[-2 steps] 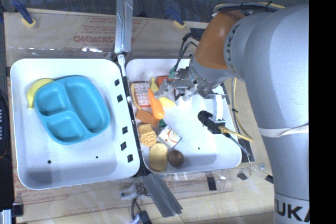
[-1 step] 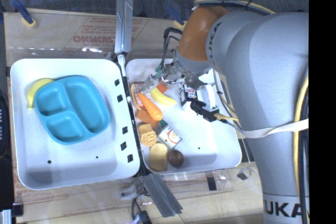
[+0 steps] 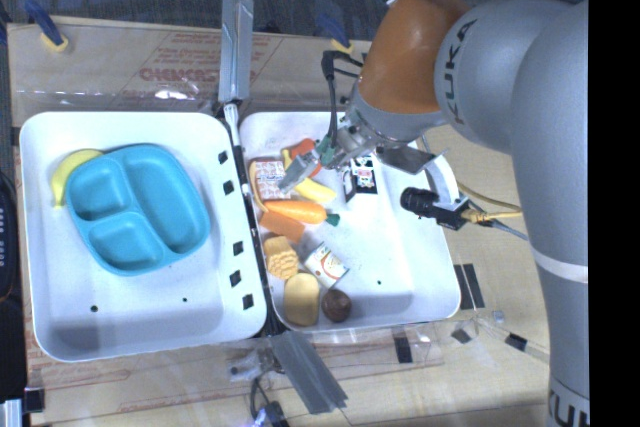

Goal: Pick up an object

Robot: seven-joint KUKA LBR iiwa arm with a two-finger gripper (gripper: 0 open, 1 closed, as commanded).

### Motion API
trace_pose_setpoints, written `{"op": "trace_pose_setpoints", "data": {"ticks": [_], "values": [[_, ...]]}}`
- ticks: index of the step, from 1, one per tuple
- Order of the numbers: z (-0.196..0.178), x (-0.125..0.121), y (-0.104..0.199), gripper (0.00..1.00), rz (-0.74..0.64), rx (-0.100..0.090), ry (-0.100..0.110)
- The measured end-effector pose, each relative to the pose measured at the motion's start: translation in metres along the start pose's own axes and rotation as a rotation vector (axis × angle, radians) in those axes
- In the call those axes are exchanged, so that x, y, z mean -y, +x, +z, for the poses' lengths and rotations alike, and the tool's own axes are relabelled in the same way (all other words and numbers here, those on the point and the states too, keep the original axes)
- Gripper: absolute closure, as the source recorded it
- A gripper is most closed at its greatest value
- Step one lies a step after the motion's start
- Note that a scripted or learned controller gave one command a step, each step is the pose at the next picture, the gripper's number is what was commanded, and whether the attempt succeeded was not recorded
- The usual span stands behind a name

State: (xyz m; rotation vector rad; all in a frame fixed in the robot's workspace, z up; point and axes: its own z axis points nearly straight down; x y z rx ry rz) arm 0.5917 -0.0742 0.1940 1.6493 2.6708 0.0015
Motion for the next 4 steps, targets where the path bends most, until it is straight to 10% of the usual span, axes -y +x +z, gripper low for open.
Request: {"op": "trace_pose_setpoints", "data": {"ticks": [1, 3, 4], "values": [[0.033, -0.008, -0.052, 0.00, 0.215, -0.001, 0.005], [0.100, -0.019, -0.109, 0.00, 0.177, 0.000, 0.001], [0.087, -0.022, -0.109, 1.00, 0.171, 0.003, -0.003]]}}
